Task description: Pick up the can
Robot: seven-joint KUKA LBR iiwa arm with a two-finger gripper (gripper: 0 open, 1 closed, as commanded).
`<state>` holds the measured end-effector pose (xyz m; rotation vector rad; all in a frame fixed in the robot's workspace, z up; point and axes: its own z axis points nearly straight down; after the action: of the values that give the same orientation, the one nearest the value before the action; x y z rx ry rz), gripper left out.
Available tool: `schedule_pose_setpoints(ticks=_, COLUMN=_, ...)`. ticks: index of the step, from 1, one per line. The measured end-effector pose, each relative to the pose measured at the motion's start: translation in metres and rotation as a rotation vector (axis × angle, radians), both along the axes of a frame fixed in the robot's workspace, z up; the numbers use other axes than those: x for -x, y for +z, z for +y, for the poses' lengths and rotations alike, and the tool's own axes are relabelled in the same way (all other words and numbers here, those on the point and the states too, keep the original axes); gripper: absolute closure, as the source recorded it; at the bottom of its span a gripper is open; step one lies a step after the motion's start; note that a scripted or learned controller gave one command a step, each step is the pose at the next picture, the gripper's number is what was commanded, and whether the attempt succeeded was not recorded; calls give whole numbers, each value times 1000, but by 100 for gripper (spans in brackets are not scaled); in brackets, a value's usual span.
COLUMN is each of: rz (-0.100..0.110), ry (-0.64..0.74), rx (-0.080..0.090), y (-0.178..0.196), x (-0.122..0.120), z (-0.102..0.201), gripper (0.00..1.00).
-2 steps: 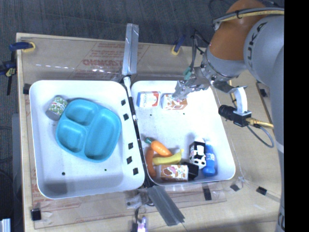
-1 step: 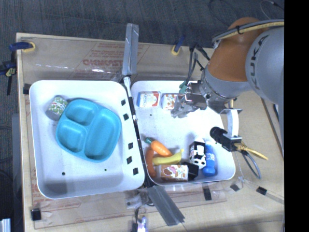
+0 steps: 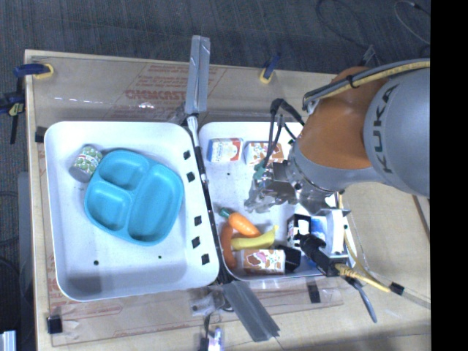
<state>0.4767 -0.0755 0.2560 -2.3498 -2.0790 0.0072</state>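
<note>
Jaws (image 3: 265, 192) poised low over right white bin (image 3: 238, 185), state not discernible. Small patterned metal can (image 3: 86, 161) lodged in left white bin (image 3: 66, 218), touching blue divided plastic tray (image 3: 135, 196); well apart.

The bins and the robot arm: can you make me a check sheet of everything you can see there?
Surface: two white bins, left bin and right bin, side by side on a bench.
Job's things: the can lies in the left bin's far left corner, touching the blue tray.
Clutter: in the right bin, a carrot, a banana, a small carton and two packets at the far wall.
Hand: the hand is over the right bin, far from the can; fingers too blurred to judge.
Cables: black cables run down to the wrist.
Surroundings: blue clamps on the bench edge, dark carpet beyond.
</note>
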Motion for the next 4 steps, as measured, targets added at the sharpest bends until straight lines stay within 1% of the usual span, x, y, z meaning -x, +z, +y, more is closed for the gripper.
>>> schedule_pose_setpoints(ticks=1, rz=0, ry=-9, rx=1, y=-16, x=-32, z=-68, gripper=100)
schedule_pose_setpoints(ticks=2, rz=5, ry=-5, rx=0, y=-8, x=-33, z=-68, gripper=100)
schedule_pose_setpoints(ticks=3, rz=5, ry=-4, rx=1, y=-8, x=-33, z=-68, gripper=0)
schedule_pose_setpoints(ticks=4, rz=1, ry=-176, rx=-1, y=-133, x=-42, z=-124, gripper=0)
